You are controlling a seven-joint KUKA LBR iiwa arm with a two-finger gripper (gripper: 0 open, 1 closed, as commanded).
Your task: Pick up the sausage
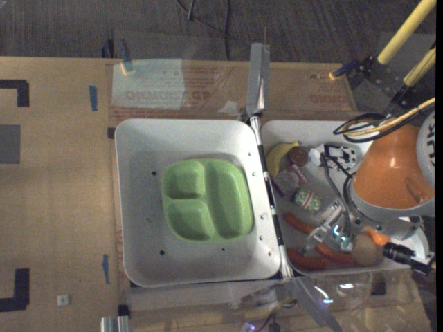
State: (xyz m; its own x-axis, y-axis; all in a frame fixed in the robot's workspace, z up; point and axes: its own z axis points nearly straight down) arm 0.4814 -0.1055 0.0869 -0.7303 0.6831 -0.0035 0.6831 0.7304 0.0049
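Crowded right bin (415, 265); open room around green plate (207, 200) in left bin (135, 185).

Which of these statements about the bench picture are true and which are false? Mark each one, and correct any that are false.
1. The green divided tray lies in the left bin. True.
2. The claw is down in the left bin. False: it is in the right bin, among the food items.
3. A banana lies at the far end of the right bin. True.
4. The red sausages lie on the green tray. False: they lie in the right bin, near the claw.
5. The arm has an orange part. True.
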